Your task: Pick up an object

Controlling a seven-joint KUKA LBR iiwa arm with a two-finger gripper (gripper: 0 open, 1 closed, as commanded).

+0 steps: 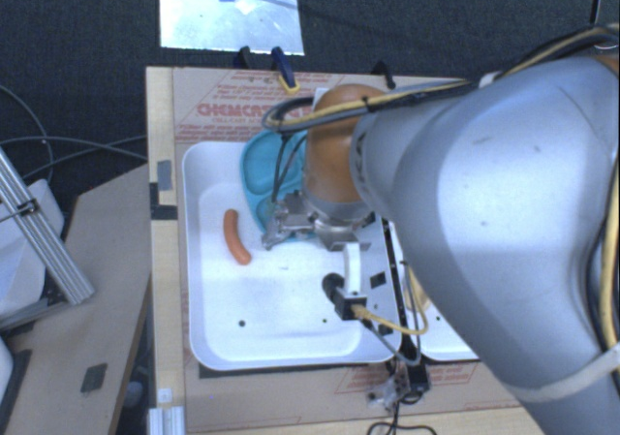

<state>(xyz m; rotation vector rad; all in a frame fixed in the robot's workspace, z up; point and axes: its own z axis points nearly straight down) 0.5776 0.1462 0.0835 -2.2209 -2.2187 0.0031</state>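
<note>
An orange sausage-shaped object (pixel 235 235) lies in the left white bin (pixel 223 326), near its left side. A translucent blue object (pixel 263 171) rests at the back of the same bin, partly hidden by the arm. My gripper (pixel 276 230) hangs low over the bin between the two, just right of the sausage and at the blue object's near edge. The wrist with its orange band (pixel 329 157) covers most of the gripper from above.
The grey arm fills the right half of the view and hides most of the right bin (pixel 450 341). Cables (pixel 383 322) run down from the wrist. A cardboard sheet (pixel 232 99) lies behind the bins, and a metal rail (pixel 44 239) stands at the left.
</note>
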